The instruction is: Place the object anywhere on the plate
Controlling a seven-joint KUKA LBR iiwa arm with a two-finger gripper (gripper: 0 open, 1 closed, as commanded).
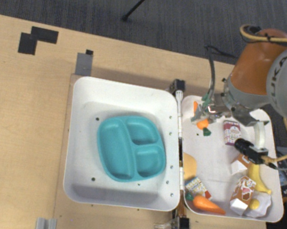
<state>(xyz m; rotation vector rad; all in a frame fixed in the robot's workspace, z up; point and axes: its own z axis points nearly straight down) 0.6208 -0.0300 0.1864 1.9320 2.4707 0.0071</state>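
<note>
The teal plate (130, 148), three-sectioned, sits in the left bin (85, 107). A small orange object (203, 124) lies in the right bin (274, 210), just right of the divider, directly under the end effector (207, 109); I cannot tell its state.

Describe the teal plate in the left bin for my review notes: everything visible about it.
The plate is teal, looks like smooth moulded plastic, with rounded corners and raised dividers splitting it into three compartments: one large along its left side and two smaller on its right. It lies flat and right side up, turned slightly askew, near the middle of the left bin, resting on the bin's white floor. No compartment holds anything and nothing else touches it. The gripper is over the right bin, well apart from it.
</note>
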